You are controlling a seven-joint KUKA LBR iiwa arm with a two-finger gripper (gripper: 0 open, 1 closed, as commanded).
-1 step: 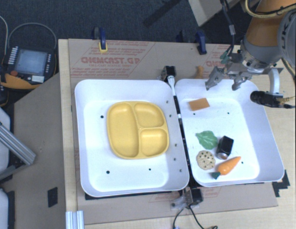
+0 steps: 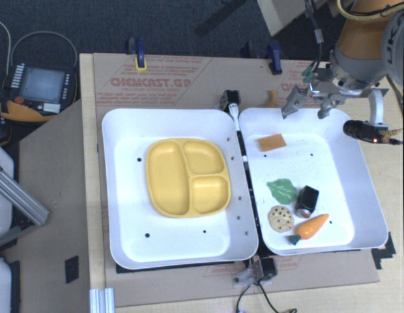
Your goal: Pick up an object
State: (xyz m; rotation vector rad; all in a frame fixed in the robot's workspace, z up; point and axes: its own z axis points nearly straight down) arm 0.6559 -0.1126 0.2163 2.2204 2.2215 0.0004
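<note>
Right bin (image 2: 358, 175): middle and right side open white floor, clear approach from above. Orange block (image 2: 272, 143) alone near the back left. Front left corner crowded: green leaf (image 2: 282, 190), black cylinder (image 2: 307, 200), cookie (image 2: 280, 218), carrot (image 2: 311, 227), packed close together. Left bin (image 2: 117, 175): yellow divided plate (image 2: 187, 177) takes the centre; margins free.
</note>
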